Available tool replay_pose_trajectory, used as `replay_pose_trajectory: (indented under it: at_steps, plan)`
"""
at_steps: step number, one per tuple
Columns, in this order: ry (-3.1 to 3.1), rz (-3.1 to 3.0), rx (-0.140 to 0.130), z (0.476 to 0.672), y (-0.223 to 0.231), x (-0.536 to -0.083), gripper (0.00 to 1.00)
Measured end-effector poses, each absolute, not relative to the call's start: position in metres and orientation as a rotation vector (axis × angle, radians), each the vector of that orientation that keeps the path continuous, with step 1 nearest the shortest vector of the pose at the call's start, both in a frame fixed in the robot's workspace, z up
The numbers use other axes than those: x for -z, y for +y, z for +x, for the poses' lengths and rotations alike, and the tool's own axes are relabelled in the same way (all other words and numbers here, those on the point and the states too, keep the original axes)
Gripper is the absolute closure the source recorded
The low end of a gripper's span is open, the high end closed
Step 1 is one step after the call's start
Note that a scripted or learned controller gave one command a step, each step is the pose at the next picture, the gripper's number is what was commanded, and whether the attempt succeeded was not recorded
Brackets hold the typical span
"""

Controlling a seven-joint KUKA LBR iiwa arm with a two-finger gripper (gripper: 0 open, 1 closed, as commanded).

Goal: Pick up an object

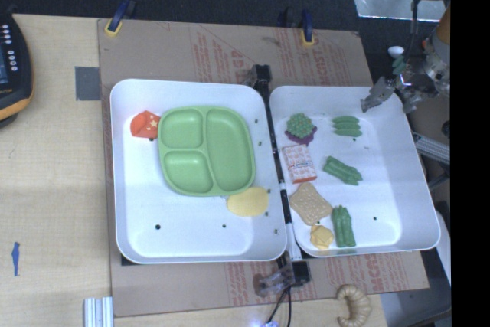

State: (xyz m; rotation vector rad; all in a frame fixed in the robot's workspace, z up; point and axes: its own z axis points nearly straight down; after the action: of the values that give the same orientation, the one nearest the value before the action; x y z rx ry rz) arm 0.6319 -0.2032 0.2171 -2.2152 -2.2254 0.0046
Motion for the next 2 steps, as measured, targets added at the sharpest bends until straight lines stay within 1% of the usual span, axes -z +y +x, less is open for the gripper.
replay_pose_trajectory:
  at_steps: [1,2]
  plan:
    - [-2.223,-2.205,-0.013,0.650,-0.209,-0.114,0.00]
    - [-2.218,-2.209,-0.010,0.589,-0.170,-0.089,0.00]
